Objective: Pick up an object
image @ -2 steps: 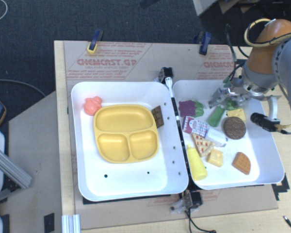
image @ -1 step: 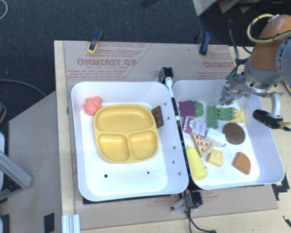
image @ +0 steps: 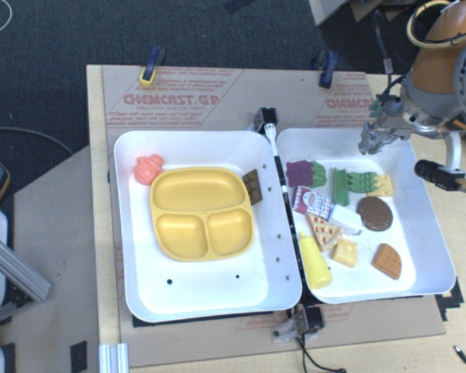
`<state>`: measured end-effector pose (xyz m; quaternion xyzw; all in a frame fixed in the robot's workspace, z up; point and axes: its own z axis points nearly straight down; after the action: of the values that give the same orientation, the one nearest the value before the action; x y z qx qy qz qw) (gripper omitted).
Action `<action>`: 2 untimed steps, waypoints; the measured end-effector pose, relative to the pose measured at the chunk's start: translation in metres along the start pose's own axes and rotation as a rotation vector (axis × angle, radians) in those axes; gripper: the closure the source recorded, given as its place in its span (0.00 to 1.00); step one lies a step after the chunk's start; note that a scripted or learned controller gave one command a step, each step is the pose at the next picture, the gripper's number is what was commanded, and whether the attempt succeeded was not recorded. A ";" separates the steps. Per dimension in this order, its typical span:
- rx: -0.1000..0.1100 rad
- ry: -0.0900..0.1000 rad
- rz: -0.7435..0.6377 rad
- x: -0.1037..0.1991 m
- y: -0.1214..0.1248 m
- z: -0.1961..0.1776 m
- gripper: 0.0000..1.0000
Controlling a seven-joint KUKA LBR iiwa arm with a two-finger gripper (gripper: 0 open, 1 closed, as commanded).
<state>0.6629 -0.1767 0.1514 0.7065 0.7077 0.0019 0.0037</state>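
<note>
Toy food fills the right bin [image: 427,208]: purple grapes [image: 299,172], green beans [image: 354,183], a brown cookie [image: 374,214], a yellow mustard bottle [image: 314,261], a waffle slice [image: 323,230], a cheese cube [image: 345,252] and a bread piece [image: 387,260]. My gripper [image: 370,145] hangs over that bin's far edge, above the beans, holding nothing. The left bin [image: 132,270] carries a yellow divided plate [image: 202,212] with a pink toy [image: 148,169] at its far left.

Robotics lab bench: board [image: 217,92] clamped with clips [image: 149,70], two white bins [image: 132,231] of toy food on it, aluminium framing [image: 15,266] left of board, cables beside it.
</note>
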 end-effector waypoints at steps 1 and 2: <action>-0.003 -0.001 0.000 0.001 0.002 -0.066 1.00; 0.003 0.000 0.001 0.001 0.003 -0.075 1.00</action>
<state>0.6656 -0.1757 0.2262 0.7067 0.7075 0.0011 0.0026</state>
